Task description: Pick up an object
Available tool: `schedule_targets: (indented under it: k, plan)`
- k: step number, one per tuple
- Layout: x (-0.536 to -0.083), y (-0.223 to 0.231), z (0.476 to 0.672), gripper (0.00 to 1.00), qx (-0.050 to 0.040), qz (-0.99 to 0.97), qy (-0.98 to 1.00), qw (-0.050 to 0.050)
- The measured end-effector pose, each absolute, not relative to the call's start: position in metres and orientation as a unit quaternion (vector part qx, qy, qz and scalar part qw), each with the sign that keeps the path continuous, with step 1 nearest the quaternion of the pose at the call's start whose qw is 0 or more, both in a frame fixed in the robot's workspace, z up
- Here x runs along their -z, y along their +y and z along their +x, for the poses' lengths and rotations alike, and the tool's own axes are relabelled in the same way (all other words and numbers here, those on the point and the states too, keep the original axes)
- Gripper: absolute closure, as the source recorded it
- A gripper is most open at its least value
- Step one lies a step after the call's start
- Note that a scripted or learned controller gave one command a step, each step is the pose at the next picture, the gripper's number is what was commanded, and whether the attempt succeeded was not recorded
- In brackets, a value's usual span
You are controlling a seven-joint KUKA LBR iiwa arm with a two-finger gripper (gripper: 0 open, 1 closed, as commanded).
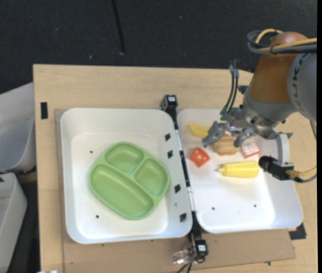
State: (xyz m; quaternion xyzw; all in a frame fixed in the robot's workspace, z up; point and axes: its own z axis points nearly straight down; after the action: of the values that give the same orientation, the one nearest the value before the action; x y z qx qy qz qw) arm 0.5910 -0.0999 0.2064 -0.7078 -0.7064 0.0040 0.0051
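Directly beneath the spread fingers (pixel 229 134) lies a tan block (pixel 225 147); ungrasped.

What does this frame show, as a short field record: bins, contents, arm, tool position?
left bin: holds a green divided plate
right bin: holds a yellow piece, red block, tan item, yellow bottle-like item, small red-and-white item
arm: reaches in from the right
tool: low over the tan item; grip unclear
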Motion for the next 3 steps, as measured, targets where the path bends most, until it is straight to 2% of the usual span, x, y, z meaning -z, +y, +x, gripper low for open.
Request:
schedule_targets:
  k: [1, 3]
  plan:
    - [-0.214, -0.1, 0.594, 0.0, 0.0005, -0.707, -0.708, 0.0]
    - [-0.098, -0.102, 0.593, 0.0, -0.0017, -0.708, -0.706, 0.001]
